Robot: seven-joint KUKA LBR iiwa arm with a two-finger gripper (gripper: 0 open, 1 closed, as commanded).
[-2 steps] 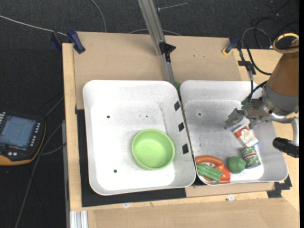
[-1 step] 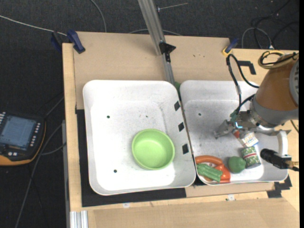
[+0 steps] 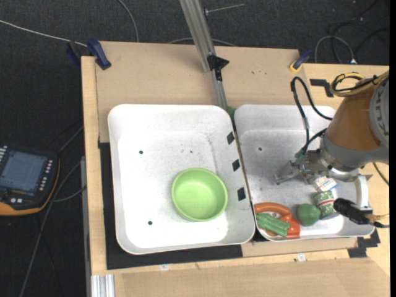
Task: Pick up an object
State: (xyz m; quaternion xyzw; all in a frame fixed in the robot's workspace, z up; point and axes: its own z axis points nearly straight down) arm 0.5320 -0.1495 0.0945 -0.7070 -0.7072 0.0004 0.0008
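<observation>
My gripper hangs low over the middle of the right bin, just above its bare floor, with nothing visibly held. Along that bin's front edge lie an orange-red toy with a green piece on it, a green ball, and a small can with a green and white label. The can and ball sit just right of and in front of the gripper, below the wrist. The orange toy lies in the front left corner, a short way in front of the gripper.
A light green bowl stands in the front middle of the left bin. A raised divider with black clips separates the two bins. A metal pole rises from behind the bins.
</observation>
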